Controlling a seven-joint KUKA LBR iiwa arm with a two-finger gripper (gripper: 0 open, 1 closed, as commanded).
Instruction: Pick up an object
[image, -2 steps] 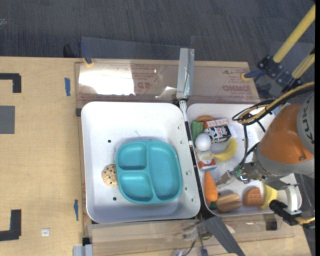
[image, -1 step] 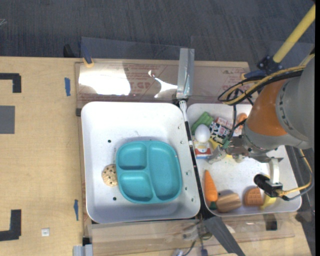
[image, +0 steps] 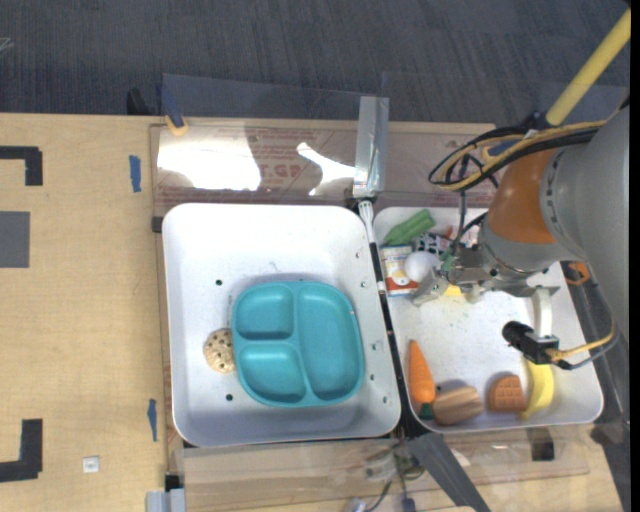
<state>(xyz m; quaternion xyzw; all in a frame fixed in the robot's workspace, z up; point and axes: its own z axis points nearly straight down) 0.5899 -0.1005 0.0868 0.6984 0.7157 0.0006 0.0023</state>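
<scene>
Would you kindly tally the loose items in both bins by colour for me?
Teal: 1, divided plate
Tan or brown: 3, cookie, bread roll, round pastry
Orange: 1, carrot
Yellow: 1, banana
Green: 1, green item
White: 1, white ball
Total: 8

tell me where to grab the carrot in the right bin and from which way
Grip the carrot across its thicker orange middle, coming straight down from above. It lies flat along the right bin's left wall, narrow end up-frame, green end beside the brown piece. Fingers probably fit best across its width, though the wall side looks tight.
</scene>
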